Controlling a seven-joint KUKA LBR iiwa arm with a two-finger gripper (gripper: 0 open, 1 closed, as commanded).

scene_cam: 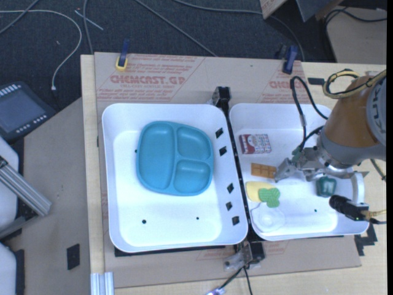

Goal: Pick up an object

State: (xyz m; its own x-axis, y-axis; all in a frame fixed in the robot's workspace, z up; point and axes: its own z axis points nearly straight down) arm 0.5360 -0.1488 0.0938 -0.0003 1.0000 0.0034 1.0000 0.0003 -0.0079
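Observation:
In the right bin (279, 117) lie a red-and-white packet (254, 143), a small orange-brown block (263, 171), a yellow piece (253, 190) with a green piece (269, 195) on it, and a clear round thing (268, 217). My gripper (286, 170) reaches in from the right and hangs low over the bin's middle. Its tip is just right of the orange-brown block and above the green piece. I see nothing held in it. The left bin (116, 183) holds a blue divided plate (175, 158).
The grey arm with its orange band (350, 125) covers the right bin's far right part. A black divider (233, 165) runs between the bins. Cables (301, 103) loop over the right bin's back edge. A blue clamp (289, 58) and a yellow-tipped clamp (123, 57) sit on the board's back edge.

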